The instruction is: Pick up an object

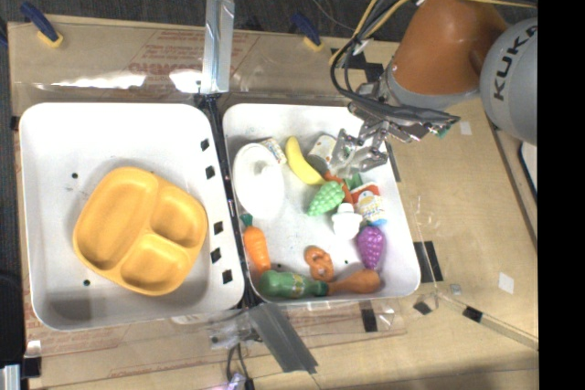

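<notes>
My gripper [359,151] hangs over the back right part of the right bin [402,196], with its metal fingers [345,144] apart and nothing between them. Just below and left of it lie a yellow banana [302,160] and a green bumpy toy [324,197]. A small white and red toy [366,200] sits right under the gripper's near side. Further forward are purple grapes [369,244], an orange carrot [255,248], a green cucumber [291,285] and a brown pretzel-like piece [318,260].
A white cup [258,181] stands by the right bin's left wall. The left bin [46,160] holds a yellow divided plate [139,228]. Yellow and black cables [370,23] loop off the orange wrist [439,41] above the bin's back edge.
</notes>
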Robot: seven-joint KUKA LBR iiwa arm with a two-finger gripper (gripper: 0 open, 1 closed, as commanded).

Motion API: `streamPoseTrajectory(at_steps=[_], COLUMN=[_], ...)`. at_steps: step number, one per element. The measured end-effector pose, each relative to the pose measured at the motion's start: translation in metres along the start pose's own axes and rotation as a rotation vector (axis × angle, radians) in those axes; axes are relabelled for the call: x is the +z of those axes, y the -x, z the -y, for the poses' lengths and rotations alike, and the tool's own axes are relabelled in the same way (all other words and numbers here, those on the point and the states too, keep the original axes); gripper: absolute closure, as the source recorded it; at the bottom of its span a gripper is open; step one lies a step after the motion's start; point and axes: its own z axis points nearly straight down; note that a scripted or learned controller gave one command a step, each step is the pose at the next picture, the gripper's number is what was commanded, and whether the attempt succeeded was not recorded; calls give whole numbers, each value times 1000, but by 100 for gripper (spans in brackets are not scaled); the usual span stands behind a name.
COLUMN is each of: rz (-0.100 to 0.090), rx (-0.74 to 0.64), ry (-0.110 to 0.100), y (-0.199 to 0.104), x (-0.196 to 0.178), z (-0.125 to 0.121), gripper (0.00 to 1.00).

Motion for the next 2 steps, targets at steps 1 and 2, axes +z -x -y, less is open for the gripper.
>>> streamPoseTrajectory(at_steps=[1, 2], rz=[3, -1], rx=[-553, -467], ry=[-28, -16], y=[-5, 2], x=[48, -92], z=[-8, 16], gripper=[100, 100])
